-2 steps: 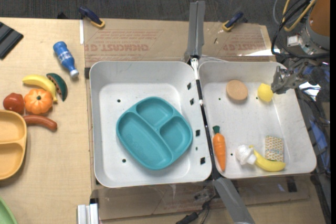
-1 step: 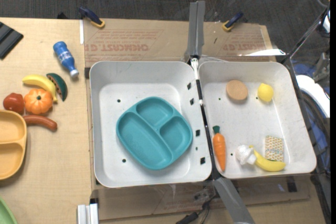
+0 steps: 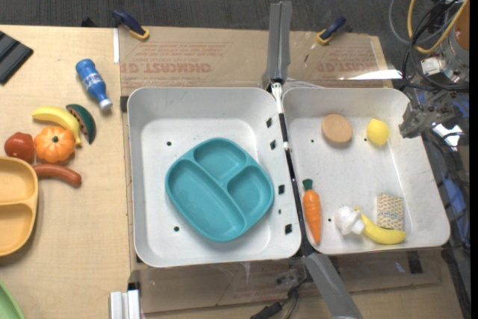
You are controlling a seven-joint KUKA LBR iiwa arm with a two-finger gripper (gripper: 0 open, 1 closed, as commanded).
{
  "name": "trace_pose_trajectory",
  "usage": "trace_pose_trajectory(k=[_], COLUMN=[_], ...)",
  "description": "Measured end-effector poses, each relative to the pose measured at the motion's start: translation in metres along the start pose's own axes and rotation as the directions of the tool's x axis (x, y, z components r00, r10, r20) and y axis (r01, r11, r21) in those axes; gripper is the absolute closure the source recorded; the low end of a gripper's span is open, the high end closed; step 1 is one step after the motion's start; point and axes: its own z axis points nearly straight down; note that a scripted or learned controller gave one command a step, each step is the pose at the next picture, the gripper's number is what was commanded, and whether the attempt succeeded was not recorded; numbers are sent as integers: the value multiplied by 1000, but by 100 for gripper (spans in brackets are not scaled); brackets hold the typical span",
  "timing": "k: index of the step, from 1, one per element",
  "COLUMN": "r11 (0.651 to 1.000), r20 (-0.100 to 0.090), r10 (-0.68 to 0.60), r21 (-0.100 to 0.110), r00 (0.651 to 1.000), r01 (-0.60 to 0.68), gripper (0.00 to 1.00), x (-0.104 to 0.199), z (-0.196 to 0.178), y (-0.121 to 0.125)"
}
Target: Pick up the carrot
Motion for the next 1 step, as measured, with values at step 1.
trace_pose_trajectory(k=[1], r11=[1000], r20=[-1], r10=[27], r21=[3], r00=[1000], r01=[-27], gripper=[100], x=[-5], z=[-79], y=[33])
